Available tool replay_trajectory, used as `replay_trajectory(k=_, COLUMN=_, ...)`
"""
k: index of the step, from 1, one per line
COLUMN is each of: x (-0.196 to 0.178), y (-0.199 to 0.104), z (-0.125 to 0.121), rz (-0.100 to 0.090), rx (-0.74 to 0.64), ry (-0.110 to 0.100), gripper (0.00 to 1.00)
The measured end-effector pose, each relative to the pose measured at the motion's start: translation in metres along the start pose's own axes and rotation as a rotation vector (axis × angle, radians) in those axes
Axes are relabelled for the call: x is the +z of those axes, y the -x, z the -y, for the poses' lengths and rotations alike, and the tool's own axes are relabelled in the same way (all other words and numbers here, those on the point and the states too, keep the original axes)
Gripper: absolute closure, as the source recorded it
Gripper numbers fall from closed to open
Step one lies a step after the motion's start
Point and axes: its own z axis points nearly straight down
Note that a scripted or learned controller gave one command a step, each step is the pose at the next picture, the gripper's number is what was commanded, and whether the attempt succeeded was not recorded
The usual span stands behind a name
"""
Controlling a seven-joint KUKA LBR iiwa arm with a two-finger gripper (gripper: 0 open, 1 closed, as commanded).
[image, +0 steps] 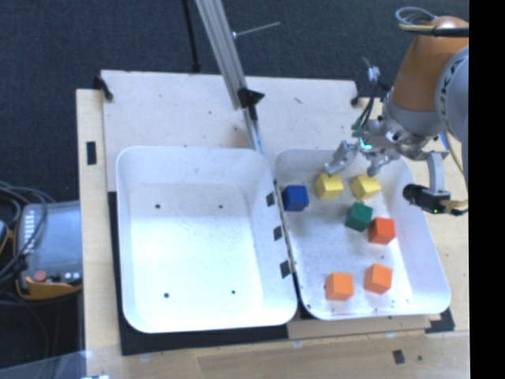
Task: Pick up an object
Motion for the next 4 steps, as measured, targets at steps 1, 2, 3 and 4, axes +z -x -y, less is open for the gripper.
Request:
replay_trajectory(k=1, x=-0.003, y=0.0, z=-0.001, rz=0.003, rx=-0.002, ry=0.004, gripper=0.0)
replay_trajectory(k=2, x=0.039, y=0.0, z=-0.003, rz=0.002, rx=-0.003, ry=0.002, gripper=0.0)
replay_trajectory(k=3, x=0.099, y=0.001, z=0.004, rz=0.002, rx=0.002, ry=-0.001, gripper=0.0)
replay_trajectory(k=4, x=0.105, y=0.002, z=0.004, rz=0.003, rx=0.004, ry=0.003, gripper=0.0)
